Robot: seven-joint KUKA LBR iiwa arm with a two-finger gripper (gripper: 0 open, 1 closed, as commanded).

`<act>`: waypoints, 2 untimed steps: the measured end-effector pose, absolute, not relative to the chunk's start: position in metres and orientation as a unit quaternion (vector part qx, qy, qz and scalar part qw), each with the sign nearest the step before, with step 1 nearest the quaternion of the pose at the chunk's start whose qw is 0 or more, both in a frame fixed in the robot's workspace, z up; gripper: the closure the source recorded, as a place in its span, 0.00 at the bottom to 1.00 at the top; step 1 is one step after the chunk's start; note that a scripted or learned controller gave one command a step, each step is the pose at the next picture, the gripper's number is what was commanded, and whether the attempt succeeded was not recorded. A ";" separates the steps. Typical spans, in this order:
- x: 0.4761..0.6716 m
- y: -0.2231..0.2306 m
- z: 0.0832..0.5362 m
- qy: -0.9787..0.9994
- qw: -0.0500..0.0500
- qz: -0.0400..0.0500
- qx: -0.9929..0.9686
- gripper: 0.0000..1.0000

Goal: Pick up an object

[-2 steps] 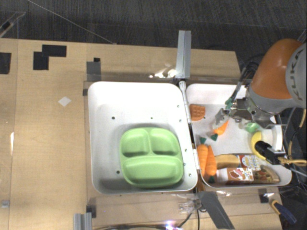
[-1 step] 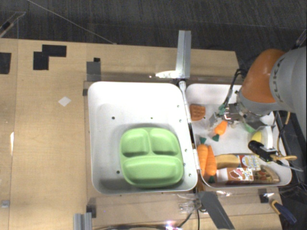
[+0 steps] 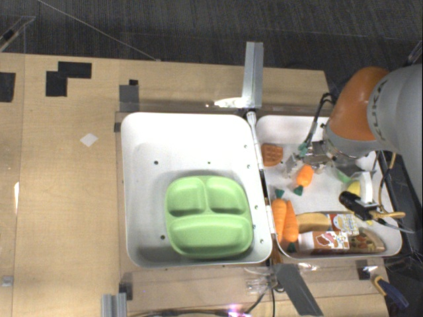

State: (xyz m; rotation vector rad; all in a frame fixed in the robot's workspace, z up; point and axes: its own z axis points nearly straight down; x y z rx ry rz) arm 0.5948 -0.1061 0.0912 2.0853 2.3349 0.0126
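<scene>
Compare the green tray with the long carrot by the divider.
The green tray is large and lies in the left bin; the long carrot is small and lies in the right bin. The tray is green with compartments, the carrot orange and slim. Both lie flat.

A small orange carrot toy (image 3: 304,176) with a dark green tip hung tilted between the gripper (image 3: 306,160) fingers over the right bin (image 3: 395,246) — green end pointing down-left, near the bin's middle.
</scene>
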 end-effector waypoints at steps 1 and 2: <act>0.599 -0.102 0.105 0.748 0.008 0.009 0.664 1.00; 0.643 -0.031 0.187 0.717 0.002 0.002 0.697 1.00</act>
